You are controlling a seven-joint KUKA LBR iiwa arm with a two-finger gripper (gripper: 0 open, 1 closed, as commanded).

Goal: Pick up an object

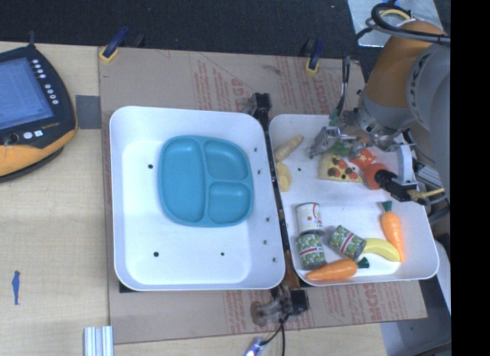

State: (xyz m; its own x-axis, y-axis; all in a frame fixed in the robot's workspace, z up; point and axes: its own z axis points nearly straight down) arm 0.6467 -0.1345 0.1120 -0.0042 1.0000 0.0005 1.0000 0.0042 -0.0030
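Note:
The right bin holds several toy foods. A pizza slice lies at its upper middle with a red piece beside it. My gripper hangs low over the bin's far part, just above the pizza slice's upper edge. Two beige pieces lie along the left wall. A white cup, two green cans, a banana and two carrots fill the near part. I see nothing held in the gripper.
The left bin carries a blue divided plate. A teach pendant rests on the bench at far left. Clamps hold the cardboard base at the back. The arm's grey body overhangs the right bin's far right corner.

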